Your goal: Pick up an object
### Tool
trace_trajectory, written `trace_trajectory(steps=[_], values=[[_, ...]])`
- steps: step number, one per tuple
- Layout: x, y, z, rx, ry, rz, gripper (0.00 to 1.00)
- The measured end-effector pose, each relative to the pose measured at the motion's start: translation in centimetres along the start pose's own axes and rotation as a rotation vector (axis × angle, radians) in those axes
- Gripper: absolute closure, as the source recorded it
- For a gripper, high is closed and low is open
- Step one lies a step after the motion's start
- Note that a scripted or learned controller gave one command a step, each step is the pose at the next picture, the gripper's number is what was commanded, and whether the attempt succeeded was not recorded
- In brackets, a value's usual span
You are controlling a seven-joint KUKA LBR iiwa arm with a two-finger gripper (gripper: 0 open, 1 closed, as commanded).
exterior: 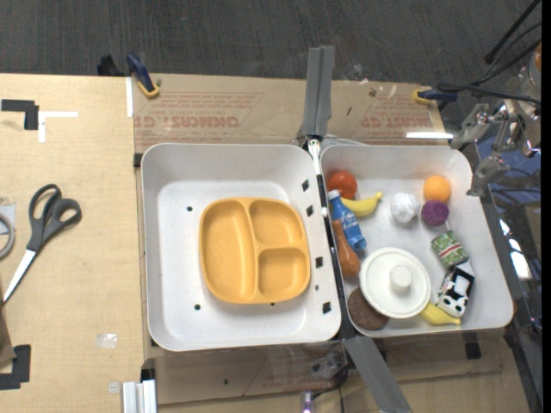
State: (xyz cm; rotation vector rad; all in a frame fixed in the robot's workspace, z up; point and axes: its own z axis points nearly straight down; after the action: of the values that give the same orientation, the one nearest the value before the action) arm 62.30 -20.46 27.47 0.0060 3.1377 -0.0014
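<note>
Sitting in the right bin (491, 231) are toys: an orange ball (437, 187) near the far right corner, a white lid (395, 281) near the front. I cannot tell the hand's state.

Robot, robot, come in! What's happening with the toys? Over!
Toys crowd the right bin: orange ball, purple ball, banana, white lid. Nothing picked yet. Yellow tray sits in the left bin.

Right bin (482, 231) clutter: round white lid (395, 283), blue bottle (348, 225) lying flat, red tomato (342, 182), yellow banana (365, 203), orange ball (437, 187), purple ball (435, 212), white crumpled ball (404, 206), green packet (448, 248), cow-patterned toy (455, 292).
</note>
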Motion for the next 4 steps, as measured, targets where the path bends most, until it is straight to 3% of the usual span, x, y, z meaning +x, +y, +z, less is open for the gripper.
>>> trace_trajectory(steps=[1, 2, 3, 4], values=[[0.2, -1.6, 18.1, 0.0, -0.002, -0.104, 0.0], [7.0, -1.7, 18.1, 0.0, -0.001, -0.077, 0.0], [0.2, -1.5, 18.1, -0.001, -0.001, 0.246, 0.0], [5.0, -1.7, 18.1, 0.001, 0.001, 0.288, 0.0]])
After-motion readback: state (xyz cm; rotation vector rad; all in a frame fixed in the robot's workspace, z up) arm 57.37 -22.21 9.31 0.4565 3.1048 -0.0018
